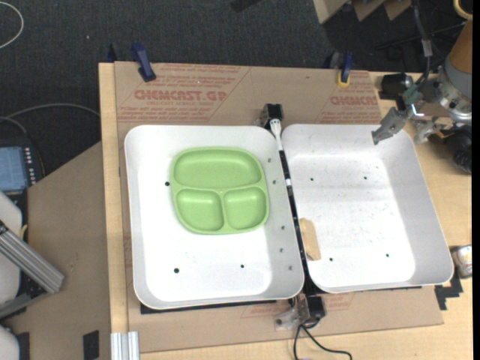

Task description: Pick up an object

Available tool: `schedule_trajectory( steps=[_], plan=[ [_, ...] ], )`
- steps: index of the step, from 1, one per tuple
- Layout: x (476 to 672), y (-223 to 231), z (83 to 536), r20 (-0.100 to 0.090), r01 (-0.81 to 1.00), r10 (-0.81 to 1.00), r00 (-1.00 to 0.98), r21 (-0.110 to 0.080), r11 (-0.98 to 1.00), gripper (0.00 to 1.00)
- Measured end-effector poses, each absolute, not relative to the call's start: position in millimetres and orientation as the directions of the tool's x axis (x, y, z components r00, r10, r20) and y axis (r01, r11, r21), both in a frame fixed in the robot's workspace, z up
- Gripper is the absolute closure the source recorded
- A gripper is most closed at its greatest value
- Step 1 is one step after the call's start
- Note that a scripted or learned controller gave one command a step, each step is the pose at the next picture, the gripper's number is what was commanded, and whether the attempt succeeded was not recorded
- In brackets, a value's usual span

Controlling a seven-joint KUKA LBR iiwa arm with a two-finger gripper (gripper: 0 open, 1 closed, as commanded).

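Note:
A light green divided plate (pixel 220 190) with three compartments lies flat in the left bin (pixel 150 261), toward its upper middle. My gripper (pixel 401 130) hangs over the far right corner of the right bin (pixel 375 223), well away from the plate. Its two grey fingers (pixel 385 127) stand apart with nothing between them.
A small tan flat piece (pixel 309 239) lies at the left rim of the right bin, near the divide between the bins. Blue clamps (pixel 142 61) hold the cardboard base at the back. Cables and cardboard boxes sit beyond the bench's far right.

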State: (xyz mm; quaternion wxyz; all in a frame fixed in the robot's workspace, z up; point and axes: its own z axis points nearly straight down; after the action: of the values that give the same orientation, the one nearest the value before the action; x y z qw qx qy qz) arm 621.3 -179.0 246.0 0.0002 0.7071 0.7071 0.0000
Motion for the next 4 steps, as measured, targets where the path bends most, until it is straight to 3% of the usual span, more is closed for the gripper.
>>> schedule_trajectory(
  steps=[1,2,3,4],
  plan=[
    [587.8,-184.2,433.9,-0.007,1.000,1.000,0.000,0.020,0.001,0.00],
    [526.0,-227.0,532.3,-0.008,1.000,1.000,0.007,0.015,-0.007,0.00],
    [483.9,-153.4,487.4,0.003,1.000,1.000,-0.006,-0.003,0.006,0.00],
    [486.3,-157.3,500.0,-0.003,1.000,1.000,-0.001,0.006,0.001,1.00]
  ],
)
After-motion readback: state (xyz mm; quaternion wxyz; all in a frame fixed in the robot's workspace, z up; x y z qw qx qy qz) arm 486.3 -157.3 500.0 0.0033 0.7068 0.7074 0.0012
